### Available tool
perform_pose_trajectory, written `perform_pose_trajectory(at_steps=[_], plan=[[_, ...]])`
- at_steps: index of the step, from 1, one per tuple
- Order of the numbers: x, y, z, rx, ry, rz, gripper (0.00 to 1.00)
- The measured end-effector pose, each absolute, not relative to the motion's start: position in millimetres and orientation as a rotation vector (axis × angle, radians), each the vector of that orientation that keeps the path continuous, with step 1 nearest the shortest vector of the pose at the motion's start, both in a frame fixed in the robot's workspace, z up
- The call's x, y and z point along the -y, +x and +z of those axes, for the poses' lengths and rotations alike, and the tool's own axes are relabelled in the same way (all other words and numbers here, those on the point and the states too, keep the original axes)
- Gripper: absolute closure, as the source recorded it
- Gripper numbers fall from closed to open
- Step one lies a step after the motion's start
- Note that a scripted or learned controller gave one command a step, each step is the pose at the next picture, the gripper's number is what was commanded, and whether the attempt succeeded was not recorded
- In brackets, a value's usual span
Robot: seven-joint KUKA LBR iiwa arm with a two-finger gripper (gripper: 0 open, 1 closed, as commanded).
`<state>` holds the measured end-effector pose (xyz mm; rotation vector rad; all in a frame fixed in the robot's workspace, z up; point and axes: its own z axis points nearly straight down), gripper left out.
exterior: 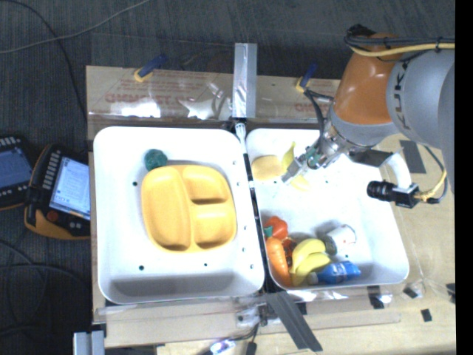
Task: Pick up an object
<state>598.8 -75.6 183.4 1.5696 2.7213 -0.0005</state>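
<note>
Hovering over two white bins (111,272), one hand (295,170), grip unclear; one yellow tray (188,205).

The bench (111,80) bears two white bins, left (118,272) and right (377,220), touching side by side; what looks like clear plastic sheeting (148,98) lies behind them.

Two white bins (111,198), one yellow tray (188,205), one banana (309,256), one blue bottle (336,273).
</note>
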Motion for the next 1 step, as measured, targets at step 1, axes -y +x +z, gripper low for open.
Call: perform_pose_trajectory(at_steps=[1], plan=[[48.5, 638.9, 213.7, -2.572, 1.803, -0.004, 1.00]])
